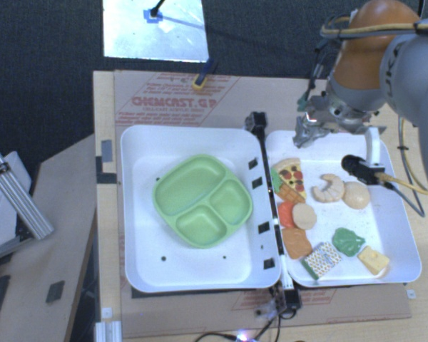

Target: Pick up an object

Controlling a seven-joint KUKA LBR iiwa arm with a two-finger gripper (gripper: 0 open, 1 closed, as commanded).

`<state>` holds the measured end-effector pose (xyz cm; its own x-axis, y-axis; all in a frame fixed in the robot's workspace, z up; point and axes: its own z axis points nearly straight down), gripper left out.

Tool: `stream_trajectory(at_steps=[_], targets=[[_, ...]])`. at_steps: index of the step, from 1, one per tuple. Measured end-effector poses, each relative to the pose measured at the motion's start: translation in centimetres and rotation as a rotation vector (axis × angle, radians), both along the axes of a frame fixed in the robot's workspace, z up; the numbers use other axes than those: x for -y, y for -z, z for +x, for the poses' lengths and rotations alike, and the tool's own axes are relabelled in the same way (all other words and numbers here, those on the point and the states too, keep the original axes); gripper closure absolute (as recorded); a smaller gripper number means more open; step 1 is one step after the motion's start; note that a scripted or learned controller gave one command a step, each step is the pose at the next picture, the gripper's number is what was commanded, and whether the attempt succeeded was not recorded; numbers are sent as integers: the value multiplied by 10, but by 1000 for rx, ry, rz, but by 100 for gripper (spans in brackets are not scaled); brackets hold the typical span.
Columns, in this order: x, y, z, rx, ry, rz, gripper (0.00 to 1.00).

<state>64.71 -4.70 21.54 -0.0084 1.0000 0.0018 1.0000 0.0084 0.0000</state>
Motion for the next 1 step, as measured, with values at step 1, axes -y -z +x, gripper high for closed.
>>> stream_trajectory(at_steps=[1], targets=[[-46, -1, -19, 1, 0, 0, 100]])
